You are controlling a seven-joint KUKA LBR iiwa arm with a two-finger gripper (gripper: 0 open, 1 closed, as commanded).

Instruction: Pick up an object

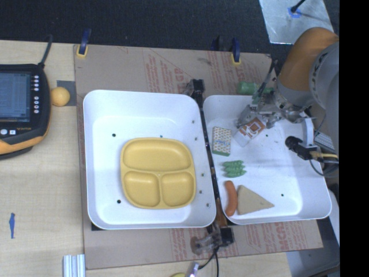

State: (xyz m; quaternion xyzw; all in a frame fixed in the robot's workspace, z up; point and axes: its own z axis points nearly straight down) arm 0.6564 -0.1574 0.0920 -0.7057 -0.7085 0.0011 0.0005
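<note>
Because the gripper sits low over the far-left part of the right bin, fingers closed around a small red-and-white packet, the pick looks underway, with cracker, green beans, sausage lying apart nearer.

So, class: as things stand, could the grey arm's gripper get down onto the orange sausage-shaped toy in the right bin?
Probably yes. The orange sausage-shaped toy lies uncovered, though the bin wall flanks one side and a tan wedge-shaped toy the other. The gripper hovers nearby.
</note>
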